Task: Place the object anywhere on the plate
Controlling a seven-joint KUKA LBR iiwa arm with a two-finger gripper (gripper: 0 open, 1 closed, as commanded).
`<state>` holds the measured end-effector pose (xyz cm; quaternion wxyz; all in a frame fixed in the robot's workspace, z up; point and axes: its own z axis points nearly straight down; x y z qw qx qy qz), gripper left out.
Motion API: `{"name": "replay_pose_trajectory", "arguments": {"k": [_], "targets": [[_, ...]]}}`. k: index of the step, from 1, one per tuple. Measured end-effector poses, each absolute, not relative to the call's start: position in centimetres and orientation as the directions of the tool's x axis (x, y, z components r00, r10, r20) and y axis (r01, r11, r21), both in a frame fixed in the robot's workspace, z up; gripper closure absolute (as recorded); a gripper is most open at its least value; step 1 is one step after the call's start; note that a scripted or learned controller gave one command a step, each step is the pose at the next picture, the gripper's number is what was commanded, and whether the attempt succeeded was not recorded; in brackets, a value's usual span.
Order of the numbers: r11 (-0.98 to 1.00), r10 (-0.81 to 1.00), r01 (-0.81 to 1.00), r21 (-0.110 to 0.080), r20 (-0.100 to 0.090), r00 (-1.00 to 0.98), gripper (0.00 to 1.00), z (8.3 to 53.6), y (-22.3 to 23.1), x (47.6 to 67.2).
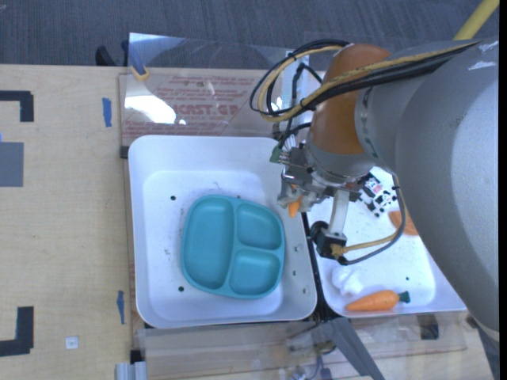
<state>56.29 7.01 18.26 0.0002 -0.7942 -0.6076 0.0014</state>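
claw [295, 204] clamped on small orange object [293, 207] | teal plate [233, 245] lower left of claw in left bin [150, 236] | toy carrot [372, 300] well below-right in right bin [428, 279]

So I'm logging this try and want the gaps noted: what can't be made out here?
- Tool: the wrist above hides it; open or shut unclear.
- Small orange bit at the tool: too small to name.
- Right bin: the arm covers much of it.
- Orange piece: partly behind the arm.
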Motion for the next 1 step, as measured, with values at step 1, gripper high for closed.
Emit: {"name": "replay_pose_trajectory", "arguments": {"k": [1], "targets": [[-0.262,0.965,0.965,0.000,-0.001,0.262,0.00,18.39,6.98,56.34]]}}
